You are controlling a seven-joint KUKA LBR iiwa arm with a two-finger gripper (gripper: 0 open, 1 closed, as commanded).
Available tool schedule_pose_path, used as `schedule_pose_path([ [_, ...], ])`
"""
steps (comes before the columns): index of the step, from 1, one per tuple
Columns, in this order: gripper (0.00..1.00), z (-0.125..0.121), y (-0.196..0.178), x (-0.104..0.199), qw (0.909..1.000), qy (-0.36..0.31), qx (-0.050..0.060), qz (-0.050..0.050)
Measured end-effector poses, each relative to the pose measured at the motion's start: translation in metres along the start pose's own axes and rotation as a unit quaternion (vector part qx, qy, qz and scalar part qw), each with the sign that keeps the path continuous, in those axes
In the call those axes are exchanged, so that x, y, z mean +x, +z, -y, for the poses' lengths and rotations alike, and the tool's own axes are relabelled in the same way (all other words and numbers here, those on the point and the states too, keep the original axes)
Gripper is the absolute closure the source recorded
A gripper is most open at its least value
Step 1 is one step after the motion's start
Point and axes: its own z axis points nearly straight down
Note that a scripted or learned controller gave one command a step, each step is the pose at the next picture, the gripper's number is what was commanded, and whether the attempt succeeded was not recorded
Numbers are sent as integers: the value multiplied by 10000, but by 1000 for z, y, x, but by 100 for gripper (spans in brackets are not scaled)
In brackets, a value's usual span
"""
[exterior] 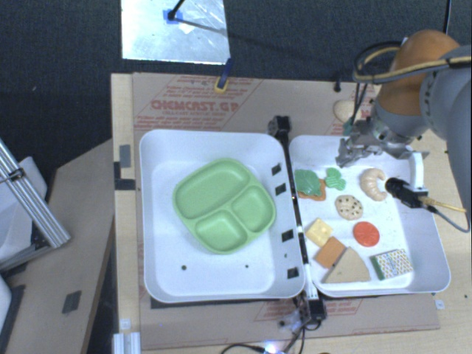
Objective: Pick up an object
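I had the jaws (348,155) low at the right bin's (435,268) far side, their state unclear to me, near the croissant (373,184), likely a light, stiff, smooth toy best pinched across its narrow middle.

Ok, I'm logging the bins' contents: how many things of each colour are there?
Green: 3, the tray, a leafy piece, a small piece
Yellow or orange: 2
Red: 1
Tan or brown: 3
Patterned: 1
Total: 10
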Motion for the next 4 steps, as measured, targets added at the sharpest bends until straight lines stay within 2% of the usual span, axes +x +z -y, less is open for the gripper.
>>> schedule_pose_path([
  [1,100,-3,-65,-5,10000,-2,-20,8],
  [2,100,-4,-76,-5,10000,-5,7,0],
  [4,100,75,-90,46,10000,-11,31,-4],
])
